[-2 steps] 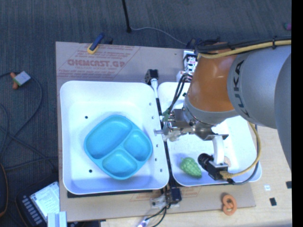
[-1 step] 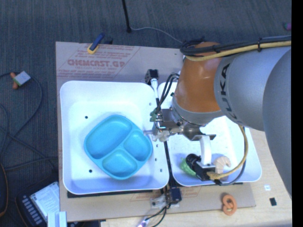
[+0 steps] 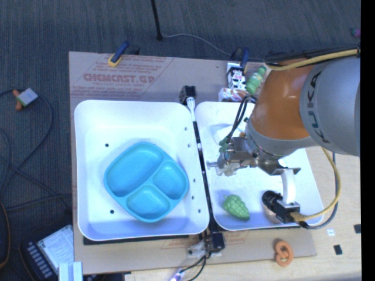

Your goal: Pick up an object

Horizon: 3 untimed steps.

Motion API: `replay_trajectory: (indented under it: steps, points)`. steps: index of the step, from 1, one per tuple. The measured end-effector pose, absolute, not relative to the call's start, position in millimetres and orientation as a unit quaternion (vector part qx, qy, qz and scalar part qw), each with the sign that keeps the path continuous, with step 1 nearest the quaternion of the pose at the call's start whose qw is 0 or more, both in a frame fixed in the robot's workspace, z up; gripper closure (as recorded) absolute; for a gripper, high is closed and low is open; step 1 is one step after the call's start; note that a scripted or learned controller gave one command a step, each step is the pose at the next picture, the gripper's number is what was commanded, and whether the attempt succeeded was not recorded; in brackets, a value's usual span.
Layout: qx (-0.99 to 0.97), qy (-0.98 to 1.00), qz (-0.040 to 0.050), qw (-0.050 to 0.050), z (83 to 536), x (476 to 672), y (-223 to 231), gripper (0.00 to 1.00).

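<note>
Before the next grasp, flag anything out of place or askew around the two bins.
A small orange ring-shaped item lies on the bench outside the right bin, past its near edge, out of place. The blue divided plate sits skewed in the left bin. A green object lies in the right bin. Nothing looks spilled or broken.

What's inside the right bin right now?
In the right bin, a green bumpy object lies near the front wall. The arm covers much of the floor, so anything beneath it is hidden.
</note>
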<state>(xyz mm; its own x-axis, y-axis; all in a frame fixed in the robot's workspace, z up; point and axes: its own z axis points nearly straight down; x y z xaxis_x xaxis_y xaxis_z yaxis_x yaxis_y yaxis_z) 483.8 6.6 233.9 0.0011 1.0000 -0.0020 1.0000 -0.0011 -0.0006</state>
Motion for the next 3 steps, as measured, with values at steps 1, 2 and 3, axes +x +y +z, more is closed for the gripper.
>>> replay_trajectory:
  steps: [1, 2, 3]
  points:
    - [0.707, 0.707, -0.0014, -0.001, 184, 482.9, 17, 1.00]
    - [0.708, 0.706, -0.0014, 0.000, 184, 483.3, -73, 1.00]
    - [0.707, 0.707, -0.0012, 0.000, 140, 574.2, -101, 1.00]
